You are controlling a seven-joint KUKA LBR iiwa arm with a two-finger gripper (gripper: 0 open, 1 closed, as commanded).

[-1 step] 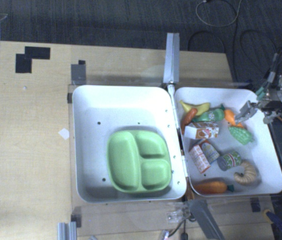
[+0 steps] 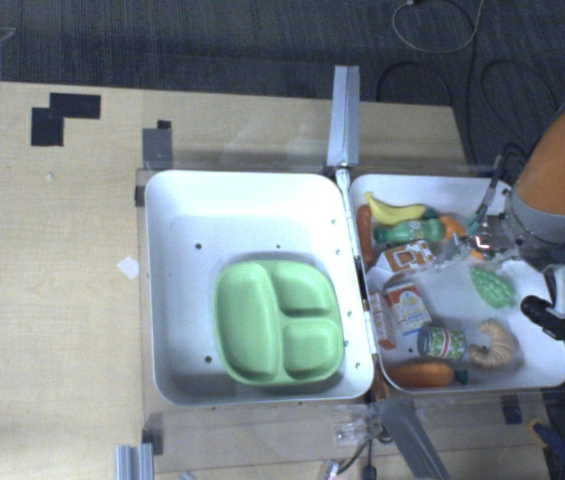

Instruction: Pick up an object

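A: Arm (image 2: 562,173) sits at the right edge, over the upper right of the right bin (image 2: 552,373). End effector (image 2: 484,236) is low among the clutter near the top of that bin. Can't tell its state from this angle, the tip is lost against the items.

B: Nothing visibly lifted?

A: Nothing I can confirm. Everything pickable is in the right bin: banana (image 2: 394,210) at the top left corner, green bottle (image 2: 407,233) just below it, orange-and-white packet (image 2: 405,260) under that, another packet (image 2: 405,310) mid-left, a can (image 2: 442,343) and a tan ring-shaped piece (image 2: 495,343) near the front, a carrot-like orange piece (image 2: 422,373) against the front wall, a bumpy green item (image 2: 492,288) mid-right.

B: Left bin?

A: Left bin (image 2: 177,268) holds a green divided tray (image 2: 280,320). Too wide to grab, I'd skip it.

B: Best target?

A: My call: the bumpy green item. It lies apart from its neighbours, near the tip. The top-left cluster is packed touching, so a descent there risks landing on two items or pinning one against the divider wall.

B: Tips?

A: Centre over it, come straight down, close, then lift slowly and check it rises before travelling. The can would likely roll.
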